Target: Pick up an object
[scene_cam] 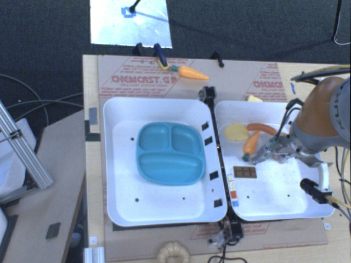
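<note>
The right bin [274, 201] holds a small orange carrot [252, 141], a red-orange sausage [262, 128], a pale yellow round slice [236, 131] and a brown chocolate piece [245, 172]. My gripper [256, 155] reaches in from the right and sits low in this bin. Its tip lies at the carrot's lower, green end, just above the chocolate piece. Nothing is visibly lifted off the bin floor. The grey arm with its orange band [323, 111] covers the bin's right side.
The left bin [123, 201] holds a blue divided plate [170, 153]. A second carrot [190, 73] lies on the cardboard behind the bins, near a blue clip [160, 53]. A yellow piece [254, 98] sits just past the right bin's back rim.
</note>
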Motion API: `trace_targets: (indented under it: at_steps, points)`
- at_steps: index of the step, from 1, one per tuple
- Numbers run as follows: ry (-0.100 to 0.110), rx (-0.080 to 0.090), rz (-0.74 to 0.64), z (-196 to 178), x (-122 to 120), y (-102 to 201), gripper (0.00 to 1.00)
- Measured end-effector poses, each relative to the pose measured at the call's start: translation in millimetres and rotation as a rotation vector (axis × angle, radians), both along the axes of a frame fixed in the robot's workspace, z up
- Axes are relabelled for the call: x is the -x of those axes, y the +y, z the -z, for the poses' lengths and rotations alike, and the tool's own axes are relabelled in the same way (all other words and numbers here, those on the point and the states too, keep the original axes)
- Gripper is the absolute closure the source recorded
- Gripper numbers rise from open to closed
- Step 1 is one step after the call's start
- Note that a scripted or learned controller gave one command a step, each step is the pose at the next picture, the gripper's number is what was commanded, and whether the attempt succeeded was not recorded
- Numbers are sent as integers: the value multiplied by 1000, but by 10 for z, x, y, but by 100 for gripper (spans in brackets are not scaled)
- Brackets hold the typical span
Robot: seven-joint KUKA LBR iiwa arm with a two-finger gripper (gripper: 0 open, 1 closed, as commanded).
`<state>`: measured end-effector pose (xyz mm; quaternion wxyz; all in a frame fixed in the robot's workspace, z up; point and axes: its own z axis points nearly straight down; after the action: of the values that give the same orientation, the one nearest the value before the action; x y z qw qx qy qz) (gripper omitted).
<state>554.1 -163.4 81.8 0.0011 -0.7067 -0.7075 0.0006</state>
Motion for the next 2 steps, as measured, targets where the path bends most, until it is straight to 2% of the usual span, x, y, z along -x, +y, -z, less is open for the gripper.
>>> trace_targets:
  at_steps: [1, 2]
  points:
    - [-6, 2, 0, -133, -16, -5, 100]
    - [-6, 1, 2, -580, 33, -21, 100]
